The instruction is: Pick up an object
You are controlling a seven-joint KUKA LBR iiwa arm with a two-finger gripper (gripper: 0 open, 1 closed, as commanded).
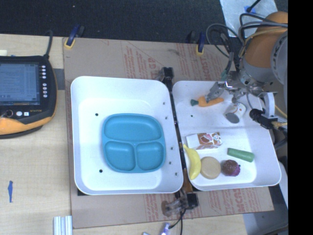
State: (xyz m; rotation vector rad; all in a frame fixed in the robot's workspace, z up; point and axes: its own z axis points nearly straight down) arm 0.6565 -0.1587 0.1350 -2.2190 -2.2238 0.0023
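Note:
My gripper (226, 97) hangs over the far part of the right bin (264, 180), its fingers spread open with nothing between them. An orange carrot with a green end (207, 102) lies on the bin floor right beside the left finger (214, 90). A small grey rounded piece (233, 114) sits just below the right finger. Nearer the front lie a brown and white carton (204, 140), a yellow banana (194, 163), a tan round cookie (211, 168), a purple round fruit (231, 168) and a green cucumber piece (240, 154).
The left bin (83, 131) holds a blue divided plate (133, 142). A teach pendant (24, 94) rests on the bench at the far left. Cables loop over the arm at the upper right. The bins' shared walls meet at the middle.

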